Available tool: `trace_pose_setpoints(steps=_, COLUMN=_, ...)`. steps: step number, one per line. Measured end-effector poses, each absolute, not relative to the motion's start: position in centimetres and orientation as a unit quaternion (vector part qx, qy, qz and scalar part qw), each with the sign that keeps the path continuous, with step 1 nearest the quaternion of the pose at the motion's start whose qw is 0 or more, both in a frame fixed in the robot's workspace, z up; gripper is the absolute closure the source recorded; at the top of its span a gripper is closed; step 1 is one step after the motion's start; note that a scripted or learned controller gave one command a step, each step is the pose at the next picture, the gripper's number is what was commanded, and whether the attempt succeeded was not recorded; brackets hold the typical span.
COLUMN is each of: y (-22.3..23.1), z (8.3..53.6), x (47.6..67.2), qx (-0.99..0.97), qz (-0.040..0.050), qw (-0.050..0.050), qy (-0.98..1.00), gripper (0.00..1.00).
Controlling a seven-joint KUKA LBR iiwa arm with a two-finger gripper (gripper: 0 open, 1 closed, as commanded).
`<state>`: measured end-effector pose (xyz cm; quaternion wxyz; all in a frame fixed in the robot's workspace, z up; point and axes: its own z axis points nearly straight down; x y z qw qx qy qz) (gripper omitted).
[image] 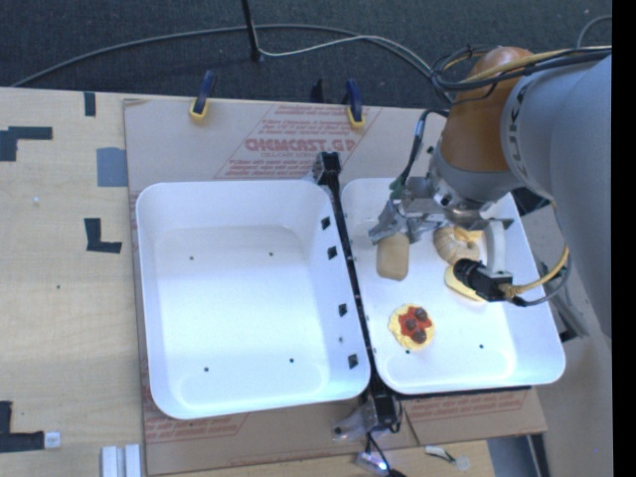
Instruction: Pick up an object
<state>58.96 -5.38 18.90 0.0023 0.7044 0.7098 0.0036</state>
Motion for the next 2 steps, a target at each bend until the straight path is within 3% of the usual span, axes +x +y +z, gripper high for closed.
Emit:
trace_pose_setpoints(steps=1, y=-0.4, z=18.4, x=53.9, qx=0.706, qz=-0.0002, qw=-0.001, qy=0.709, gripper=1.0)
trace_pose_setpoints(steps=2, y=6.0, z=19.9, x=55.9, qx=0.705, qz=0.0004, qw=0.0, qy=0.709, gripper=1.0)
